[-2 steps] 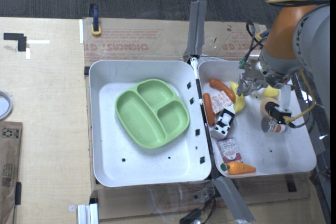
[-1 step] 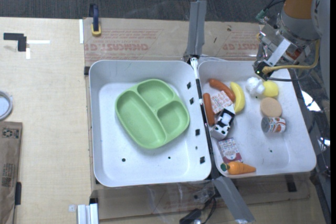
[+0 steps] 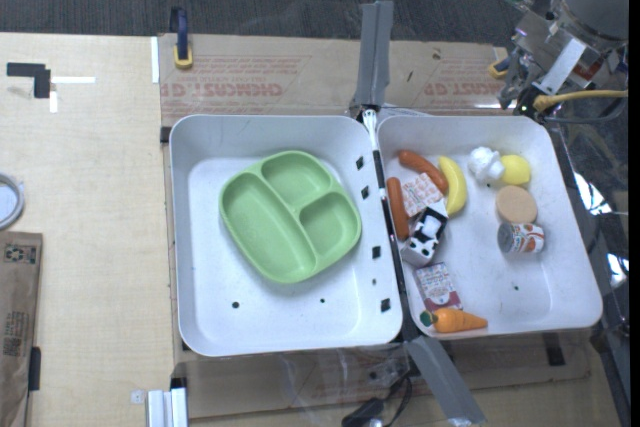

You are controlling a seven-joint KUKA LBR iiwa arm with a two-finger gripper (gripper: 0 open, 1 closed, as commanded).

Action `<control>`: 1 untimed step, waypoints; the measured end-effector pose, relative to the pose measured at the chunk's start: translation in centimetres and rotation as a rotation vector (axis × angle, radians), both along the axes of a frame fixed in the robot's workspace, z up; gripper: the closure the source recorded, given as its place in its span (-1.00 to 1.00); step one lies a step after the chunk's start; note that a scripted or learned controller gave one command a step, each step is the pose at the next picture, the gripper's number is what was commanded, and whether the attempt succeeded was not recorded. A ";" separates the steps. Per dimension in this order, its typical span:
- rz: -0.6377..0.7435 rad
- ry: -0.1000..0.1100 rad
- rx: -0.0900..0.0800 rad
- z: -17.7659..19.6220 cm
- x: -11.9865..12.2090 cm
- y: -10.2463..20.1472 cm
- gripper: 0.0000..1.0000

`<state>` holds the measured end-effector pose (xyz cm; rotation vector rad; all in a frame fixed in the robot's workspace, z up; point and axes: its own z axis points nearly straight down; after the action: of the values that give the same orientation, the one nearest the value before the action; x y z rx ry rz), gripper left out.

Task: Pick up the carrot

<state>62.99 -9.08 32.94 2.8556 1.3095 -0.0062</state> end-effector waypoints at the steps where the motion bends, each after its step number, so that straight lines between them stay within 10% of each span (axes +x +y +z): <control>1: 0.300 -0.001 0.000 8.0 -1.8 3.2 1.00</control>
<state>61.21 -5.89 40.92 2.6276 1.7210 -0.0052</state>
